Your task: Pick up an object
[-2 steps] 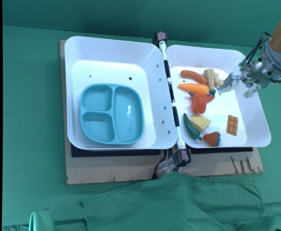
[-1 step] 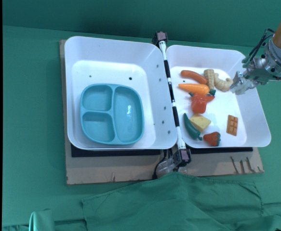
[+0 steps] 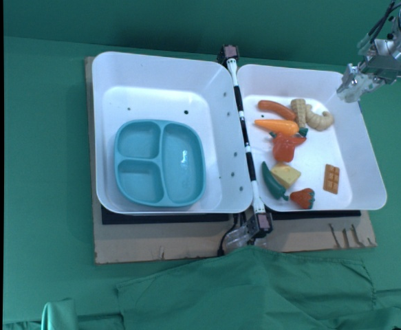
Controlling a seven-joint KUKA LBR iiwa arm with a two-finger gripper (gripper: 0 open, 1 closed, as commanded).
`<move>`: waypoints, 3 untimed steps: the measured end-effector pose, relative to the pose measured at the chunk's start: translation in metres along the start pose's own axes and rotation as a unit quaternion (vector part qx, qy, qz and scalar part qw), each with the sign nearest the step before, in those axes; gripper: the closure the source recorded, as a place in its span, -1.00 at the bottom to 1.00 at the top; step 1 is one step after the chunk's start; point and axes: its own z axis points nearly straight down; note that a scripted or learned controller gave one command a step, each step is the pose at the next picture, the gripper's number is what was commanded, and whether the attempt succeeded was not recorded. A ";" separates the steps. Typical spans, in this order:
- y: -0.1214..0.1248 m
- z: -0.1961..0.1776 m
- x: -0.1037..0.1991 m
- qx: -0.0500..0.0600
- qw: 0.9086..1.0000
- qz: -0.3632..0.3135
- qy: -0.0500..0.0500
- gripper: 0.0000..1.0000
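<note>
The right bin (image 3: 365, 157) holds several toy foods: a red sausage (image 3: 276, 108), an orange carrot (image 3: 277, 125), a tan peanut-like piece (image 3: 298, 112), a beige curled piece (image 3: 320, 120), a red pepper (image 3: 285, 147), a yellow wedge (image 3: 286, 175), a green pod (image 3: 272, 182), a strawberry (image 3: 302, 198) and a brown waffle (image 3: 331, 179). My gripper (image 3: 351, 88) hangs above the bin's far right corner, up and right of the beige piece, with nothing seen between its fingers.
The left bin (image 3: 117, 74) carries a teal divided plate (image 3: 160, 162). A black-and-white bar (image 3: 245, 139) runs between the bins. Both stand on a cardboard sheet (image 3: 152, 249) over green cloth, which is bunched up at the front (image 3: 255, 287).
</note>
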 end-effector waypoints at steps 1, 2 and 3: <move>0.041 -0.031 -0.043 0.002 1.000 0.003 -0.001 1.00; 0.097 -0.096 -0.030 0.000 1.000 0.001 -0.001 1.00; 0.135 -0.195 -0.042 -0.002 1.000 0.001 -0.003 1.00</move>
